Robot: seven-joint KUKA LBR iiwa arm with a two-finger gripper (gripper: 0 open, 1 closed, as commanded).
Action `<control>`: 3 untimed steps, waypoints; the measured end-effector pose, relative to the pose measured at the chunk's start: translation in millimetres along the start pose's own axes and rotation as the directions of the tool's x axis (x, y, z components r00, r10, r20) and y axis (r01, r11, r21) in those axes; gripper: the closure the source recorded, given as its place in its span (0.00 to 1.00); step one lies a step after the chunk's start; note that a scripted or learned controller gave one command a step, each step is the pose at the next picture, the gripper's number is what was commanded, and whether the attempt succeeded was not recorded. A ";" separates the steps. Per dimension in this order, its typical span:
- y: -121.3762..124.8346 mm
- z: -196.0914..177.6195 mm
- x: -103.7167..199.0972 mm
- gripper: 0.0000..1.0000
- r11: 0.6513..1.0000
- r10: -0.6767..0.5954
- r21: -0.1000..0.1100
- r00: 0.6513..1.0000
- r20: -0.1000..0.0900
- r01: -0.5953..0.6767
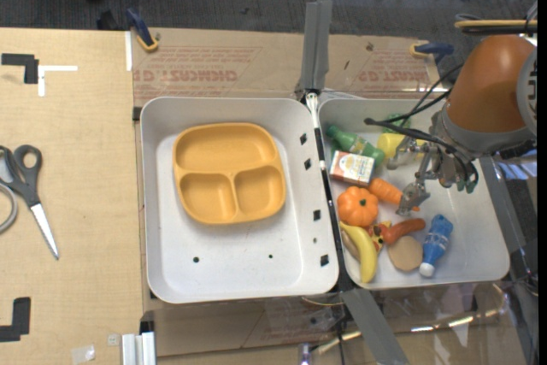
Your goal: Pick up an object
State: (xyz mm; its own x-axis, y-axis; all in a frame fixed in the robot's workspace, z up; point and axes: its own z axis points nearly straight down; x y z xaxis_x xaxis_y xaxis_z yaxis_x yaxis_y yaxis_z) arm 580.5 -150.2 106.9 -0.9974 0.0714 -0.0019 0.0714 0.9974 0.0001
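Observation:
My gripper [425, 184] hangs over the middle of the right bin [487, 261], just right of a carrot [386, 190] and above a red sausage [403, 228]. I see nothing held in it. Around it lie a small orange pumpkin [358, 206], a banana [364, 249], a tan round piece [406, 254], a blue bottle [435, 244], a juice carton [353, 167], a green bottle [349, 138] and a yellow piece [391, 145]. The arm's orange band [491, 85] covers the bin's back right corner.
The left bin [171, 269] holds an orange three-part plate [229, 171]. Scissors [31, 194] lie on the bench at far left. A blue clamp [144, 30] sits at the cardboard's back edge. A hinged divider [318, 184] separates the bins.

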 end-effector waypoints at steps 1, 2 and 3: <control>47.6 11.0 -72.7 0.00 1.000 0.031 0.004 0.999 0.007 -0.031; 46.2 1.6 -72.5 1.00 1.000 0.030 0.008 1.000 0.007 -0.030; 46.8 1.3 -72.9 0.00 1.000 0.030 0.007 1.000 0.008 -0.031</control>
State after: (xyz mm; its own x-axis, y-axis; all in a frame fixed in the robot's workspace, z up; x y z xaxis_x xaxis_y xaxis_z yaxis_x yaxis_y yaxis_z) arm 656.5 -108.7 105.7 -0.9948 0.1018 -0.0098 0.1018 0.9948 -0.0066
